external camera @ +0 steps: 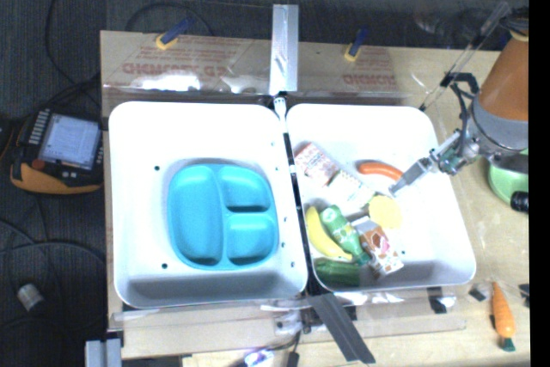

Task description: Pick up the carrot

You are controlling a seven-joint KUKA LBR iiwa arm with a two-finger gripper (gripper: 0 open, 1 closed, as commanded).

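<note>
The carrot (378, 169), orange and short, lies in the right bin (430, 137) a little behind its middle. My gripper (410, 176) reaches in from the right at a low slant, and its tip is just right of the carrot's right end, very close to it or touching. It hangs from the grey arm with the orange band (509, 86) at the right edge. Nothing is visibly lifted.
Crowded in front of the carrot are a white and red carton (314, 161), a yellow round piece (384, 211), a banana (320, 236), a green bottle (337, 223), a small box (380, 249) and a dark green vegetable (339, 272). The left bin holds a blue divided plate (223, 215). Another small orange piece (503, 318) lies on the bench.
</note>
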